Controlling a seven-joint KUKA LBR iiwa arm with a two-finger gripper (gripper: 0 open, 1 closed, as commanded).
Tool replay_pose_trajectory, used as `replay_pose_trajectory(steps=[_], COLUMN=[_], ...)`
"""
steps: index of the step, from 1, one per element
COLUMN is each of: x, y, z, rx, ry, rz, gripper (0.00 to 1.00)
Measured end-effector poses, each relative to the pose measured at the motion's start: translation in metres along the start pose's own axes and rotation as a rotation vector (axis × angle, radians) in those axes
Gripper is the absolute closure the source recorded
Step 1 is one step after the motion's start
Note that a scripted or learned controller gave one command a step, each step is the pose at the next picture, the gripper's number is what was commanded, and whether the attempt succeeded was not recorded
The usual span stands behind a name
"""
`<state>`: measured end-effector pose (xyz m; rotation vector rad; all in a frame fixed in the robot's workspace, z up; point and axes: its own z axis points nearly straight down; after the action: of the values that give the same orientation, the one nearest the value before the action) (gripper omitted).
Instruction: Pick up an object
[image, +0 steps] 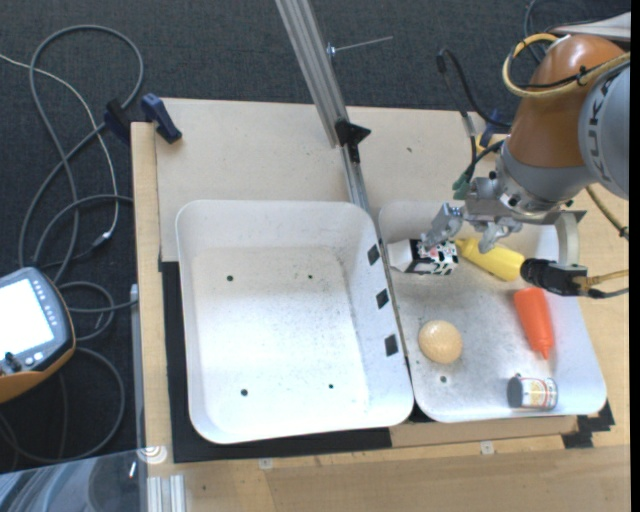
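Note:
My gripper (440, 240) hangs over the upper left part of the right bin (590, 385), with the arm's orange band (555, 85) above it. A small black-and-white object (428, 259) lies right under the gripper's tip, by the bin's left wall; whether they touch is unclear. A yellow banana-shaped piece (493, 262) lies just right of the gripper. An orange carrot (535, 318) sits further right. A tan round object (440, 340) rests in the middle of the bin, and a small jar (531, 392) lies on its side near the front edge.
The left bin (190, 225) stands beside the right one, their walls meeting along a ridge with black marks (384, 298). A metal rail (322, 85) slants down from the top toward the bins. Cables and a handheld pendant (30, 330) lie left of the bench.

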<state>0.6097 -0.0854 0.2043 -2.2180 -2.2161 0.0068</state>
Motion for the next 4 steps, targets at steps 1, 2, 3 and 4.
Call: replay_pose_trajectory(steps=[1,2,3,4], x=[-0.001,0.007,0.007,0.005], y=[-0.006,-0.012,-0.009,-0.005], z=[0.044,0.092,0.078,0.033], rx=[0.0,0.001,-0.008,-0.014], ry=[0.0,0.001,0.001,-0.002], rz=[0.0,0.0,0.0,-0.002], gripper=[0.0,0.0,1.0,1.0])
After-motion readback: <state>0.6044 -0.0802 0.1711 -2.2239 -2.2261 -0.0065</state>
